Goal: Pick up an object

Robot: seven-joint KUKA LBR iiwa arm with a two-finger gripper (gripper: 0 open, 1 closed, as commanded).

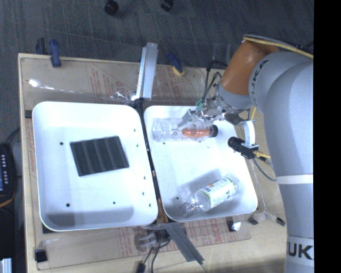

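Camera view: I am hovering the gripper (pixel 204 118) over the orange-capped bottle (pixel 184 130); finger state I cannot tell. Its round, clear body risks rolling aside.

From my remote view, the floor (pixel 80 21) around the rig is dark grey carpet with a fine woven texture. Two black caster wheels (pixel 112 7) sit on it near the top edge. The desk (pixel 85 69) is pale wood, its surface covered with a clear sheet printed with faint red lettering. Blue clamps (pixel 54 51) grip its far edge, and a grey metal bar (pixel 147 72) stands upright at the middle of that edge. Lighting is even and soft. A dark device (pixel 4 173) with buttons sits at the left edge.
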